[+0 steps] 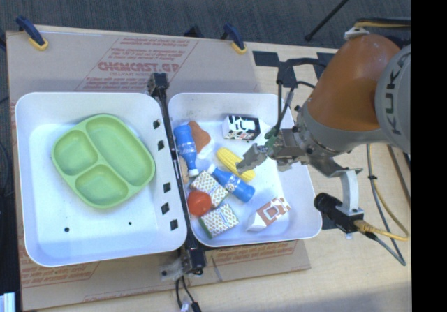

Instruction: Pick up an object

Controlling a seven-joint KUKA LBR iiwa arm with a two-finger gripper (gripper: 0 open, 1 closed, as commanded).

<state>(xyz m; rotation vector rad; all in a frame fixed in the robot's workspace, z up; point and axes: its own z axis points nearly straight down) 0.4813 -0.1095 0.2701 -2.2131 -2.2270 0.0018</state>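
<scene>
A grey KUKA arm with an orange band (349, 91) is reaching in from the right over the right-hand shallow white plastic bin (209, 102), its two-finger gripper (249, 158) hanging just above the clutter; the fingers appear slightly parted with nothing between them, though the slanted view is making that hard to judge. Directly under and just left of the fingertips a yellow plastic corn cob (232, 162) is lying, touching a blue plastic bottle with a white cap (233, 184) that is resting just below the fingers. Above the fingers, near the bin's far wall, a small black-and-white patterned box (241, 127) is sitting. Further left of the fingers a second, taller blue plastic bottle (185, 146) is leaning beside an orange-brown rounded toy (201, 136). Below and left of the fingers a red rounded toy (198, 202) is nestling between two checked-pattern packets (209, 187), the lower packet (220, 220) near the bin's front edge. Below the fingers a white carton with red markings (271, 213) is lying tilted. Well to the left of the fingers, in the left-hand white bin (28, 164), a pale green three-compartment plastic tray (103, 160) is sitting
</scene>
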